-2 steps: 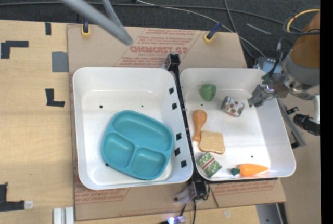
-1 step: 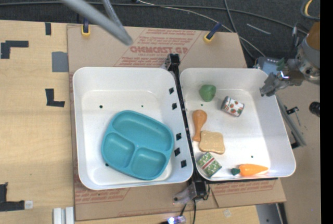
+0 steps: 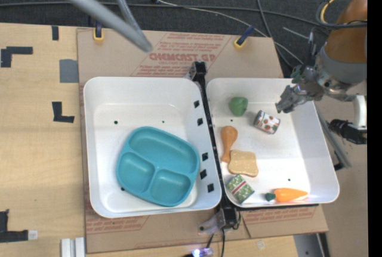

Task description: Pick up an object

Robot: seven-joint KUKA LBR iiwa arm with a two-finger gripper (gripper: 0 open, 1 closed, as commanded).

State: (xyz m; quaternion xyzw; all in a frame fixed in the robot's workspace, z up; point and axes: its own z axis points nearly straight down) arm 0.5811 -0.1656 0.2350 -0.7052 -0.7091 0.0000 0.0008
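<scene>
Red print reading "CHEMCAST GP" [image 3: 182,56] marks the cardboard at twelve o'clock above the bins, while the claw [image 3: 285,102], holding nothing I can see, hovers just at two o'clock of the small can [image 3: 266,122] in the right bin [image 3: 316,154].

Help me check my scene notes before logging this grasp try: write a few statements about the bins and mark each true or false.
1. The blue tray lies in the left bin. True.
2. The carrot is beside the tray. False: it lies in the right bin, near its front edge.
3. The toast touches the drumstick. True.
4. The gripper holds the green ball. False: the ball lies apart on the bin floor.
5. The can lies close to the gripper. True.
</scene>
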